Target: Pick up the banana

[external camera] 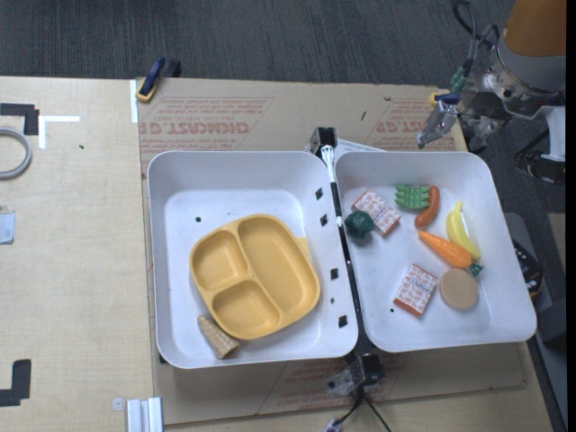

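The yellow banana (460,229) lies near the right wall of the right bin (504,324), its lower end close to the top of an orange carrot (445,249). My gripper (456,133) hangs above the bin's far edge, up and slightly left of the banana and well apart from it. It is open, with nothing between its fingers. The arm's orange band is in the top right corner.
Around the banana in the right bin lie a brown sausage (428,207), a green vegetable (411,195), a broccoli (359,225), two patterned packets (415,289) and a tan disc (459,290). The left bin (171,187) holds a yellow divided plate (255,275) and a cracker (217,336).
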